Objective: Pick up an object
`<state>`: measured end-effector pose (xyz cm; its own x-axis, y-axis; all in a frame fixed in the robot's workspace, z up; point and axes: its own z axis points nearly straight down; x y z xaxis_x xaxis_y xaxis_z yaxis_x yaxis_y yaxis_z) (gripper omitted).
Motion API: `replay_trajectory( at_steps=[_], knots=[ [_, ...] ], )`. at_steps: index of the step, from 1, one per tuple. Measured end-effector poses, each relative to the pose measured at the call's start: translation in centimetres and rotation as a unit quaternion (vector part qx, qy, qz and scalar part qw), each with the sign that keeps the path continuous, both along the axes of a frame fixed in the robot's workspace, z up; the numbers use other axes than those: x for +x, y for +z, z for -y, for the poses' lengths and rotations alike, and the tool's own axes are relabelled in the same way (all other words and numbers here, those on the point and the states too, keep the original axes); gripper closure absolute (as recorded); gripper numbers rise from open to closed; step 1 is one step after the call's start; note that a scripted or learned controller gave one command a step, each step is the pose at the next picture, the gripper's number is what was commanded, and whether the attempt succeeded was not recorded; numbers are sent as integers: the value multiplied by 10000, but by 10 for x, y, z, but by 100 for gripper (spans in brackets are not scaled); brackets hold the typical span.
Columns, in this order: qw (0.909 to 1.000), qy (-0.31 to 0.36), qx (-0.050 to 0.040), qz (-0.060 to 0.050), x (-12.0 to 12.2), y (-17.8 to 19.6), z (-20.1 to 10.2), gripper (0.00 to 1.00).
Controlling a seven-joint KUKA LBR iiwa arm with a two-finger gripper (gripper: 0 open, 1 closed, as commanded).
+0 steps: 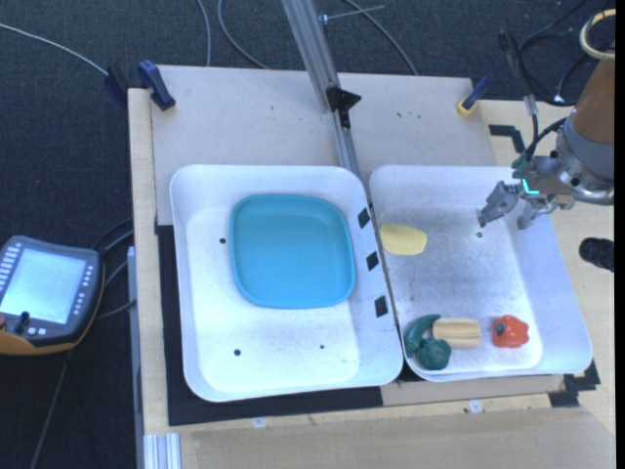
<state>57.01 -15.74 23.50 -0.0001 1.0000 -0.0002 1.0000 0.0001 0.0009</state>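
Two white bins (pixel 195 262) side by side on one bench (pixel 254 115). Left bin: one blue plate (pixel 293 250). Right bin (pixel 557 281): four small items, one yellow piece (pixel 402 239), one green vegetable (pixel 426 343), one tan block (pixel 457 333), one red pepper (pixel 509 331). Three clamps: two blue (pixel 156 83), one yellow-blue (pixel 473 97). One handheld pendant (pixel 44 294).

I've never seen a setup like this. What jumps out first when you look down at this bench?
A big turquoise square plastic plate lies in the left white bin. In the right white bin, a pale yellow lump lies near the left wall, and a green toy vegetable, tan block and red toy pepper line its near edge. The grey arm's gripper hovers over its far right side.
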Motion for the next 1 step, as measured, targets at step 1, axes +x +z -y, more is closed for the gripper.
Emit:
replay_trajectory(
  at_steps=[1],
  knots=[
    [10000,0,0,-1,0,0,0,0]
  ],
)
